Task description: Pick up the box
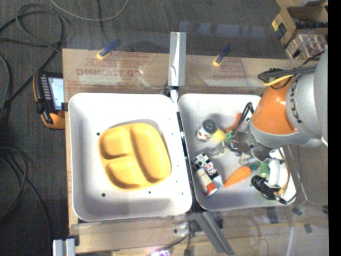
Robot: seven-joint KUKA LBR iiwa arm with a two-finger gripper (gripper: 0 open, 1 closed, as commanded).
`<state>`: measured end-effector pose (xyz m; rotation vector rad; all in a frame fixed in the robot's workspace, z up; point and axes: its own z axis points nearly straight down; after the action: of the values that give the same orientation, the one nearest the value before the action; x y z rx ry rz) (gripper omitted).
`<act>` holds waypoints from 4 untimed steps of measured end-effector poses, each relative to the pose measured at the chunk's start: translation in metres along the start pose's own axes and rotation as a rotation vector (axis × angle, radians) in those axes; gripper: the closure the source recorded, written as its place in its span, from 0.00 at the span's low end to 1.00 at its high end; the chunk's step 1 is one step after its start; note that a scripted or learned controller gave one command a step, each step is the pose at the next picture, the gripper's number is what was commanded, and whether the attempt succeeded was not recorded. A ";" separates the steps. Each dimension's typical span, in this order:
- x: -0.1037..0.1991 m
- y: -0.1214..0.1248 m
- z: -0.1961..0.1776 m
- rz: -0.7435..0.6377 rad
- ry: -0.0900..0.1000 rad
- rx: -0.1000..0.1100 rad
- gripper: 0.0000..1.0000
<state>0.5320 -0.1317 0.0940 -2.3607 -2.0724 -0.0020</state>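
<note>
The box (206,174) is small, printed in black and white with a red end. It lies near the front left of the right bin (187,116), close to the divider. My gripper (233,143) hangs over the middle of that bin, up and to the right of the box and apart from it. Nothing shows in its grasp. The orange band (272,115) of the arm sits just behind it.
An orange carrot (237,176) lies right of the box. A small bottle with a dark cap (206,129) and a yellow item (218,136) sit behind the box. A green item (262,168) lies under the wrist. The left bin (80,143) holds a yellow divided plate (136,154).
</note>
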 end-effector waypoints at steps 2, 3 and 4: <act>0.037 0.130 0.003 -0.259 -0.020 0.007 0.00; -0.021 0.098 -0.049 -0.518 -0.004 0.001 0.00; 0.042 0.093 0.002 -0.526 -0.003 0.000 0.00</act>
<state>0.6296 -0.1020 0.0923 -1.7426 -2.6164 0.0021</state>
